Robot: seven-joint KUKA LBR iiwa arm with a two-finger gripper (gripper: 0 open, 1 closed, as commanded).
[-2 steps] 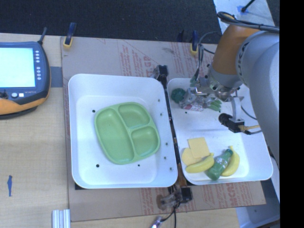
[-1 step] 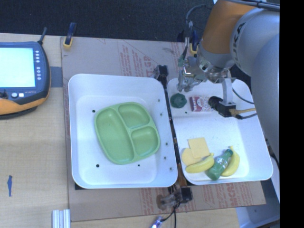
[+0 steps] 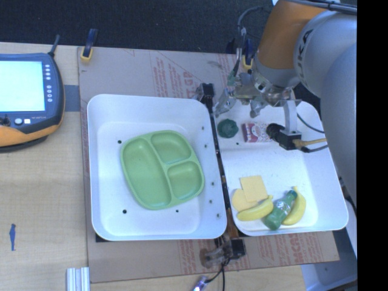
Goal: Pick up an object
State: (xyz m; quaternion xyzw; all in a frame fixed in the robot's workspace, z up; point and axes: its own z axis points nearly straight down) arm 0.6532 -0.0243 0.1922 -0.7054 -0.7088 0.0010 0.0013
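Observation:
My gripper (image 3: 239, 108) hangs over the far end of the right bin (image 3: 330, 180), open, with nothing between its fingers. Just below its left finger lies a small dark green round thing (image 3: 227, 128). A red and white packet (image 3: 254, 132) lies under its right finger. Toward the near end of the same bin are a pale yellow block (image 3: 252, 188), two bananas (image 3: 254, 211) (image 3: 297, 209) and a green bottle (image 3: 277, 214) lying between them.
The left bin (image 3: 103, 162) holds a light green divided plate (image 3: 162, 170). An orange and grey tablet-like pendant (image 3: 27, 96) lies on the bench at far left. The arm's grey body fills the right side above the right bin.

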